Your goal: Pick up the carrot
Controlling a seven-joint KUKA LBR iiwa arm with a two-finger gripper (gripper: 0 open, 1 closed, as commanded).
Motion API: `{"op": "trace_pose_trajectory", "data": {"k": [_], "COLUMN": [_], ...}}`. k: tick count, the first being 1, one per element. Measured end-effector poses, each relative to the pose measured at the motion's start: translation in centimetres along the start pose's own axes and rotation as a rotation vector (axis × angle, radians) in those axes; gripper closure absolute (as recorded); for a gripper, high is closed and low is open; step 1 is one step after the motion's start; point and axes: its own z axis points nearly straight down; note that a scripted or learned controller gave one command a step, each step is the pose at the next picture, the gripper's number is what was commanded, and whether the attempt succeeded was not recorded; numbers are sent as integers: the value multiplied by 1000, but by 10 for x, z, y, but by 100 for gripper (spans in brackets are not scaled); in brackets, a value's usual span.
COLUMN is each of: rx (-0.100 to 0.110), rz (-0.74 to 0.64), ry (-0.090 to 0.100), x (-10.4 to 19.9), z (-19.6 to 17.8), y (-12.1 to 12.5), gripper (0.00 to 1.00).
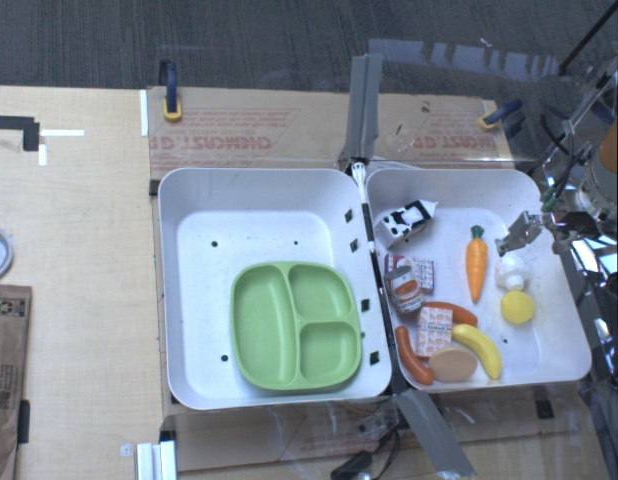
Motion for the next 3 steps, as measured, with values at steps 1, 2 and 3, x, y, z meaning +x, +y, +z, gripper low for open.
{"op": "trace_pose_trajectory", "data": {"k": [1,2,3], "rx": [0,-1,-2], "rz": [-20,-15,-94], "ry": [0,0,-1], "x": [29,28,69], "z": [116,106,34], "y": [16,17,46], "gripper": [0,100,100]}}
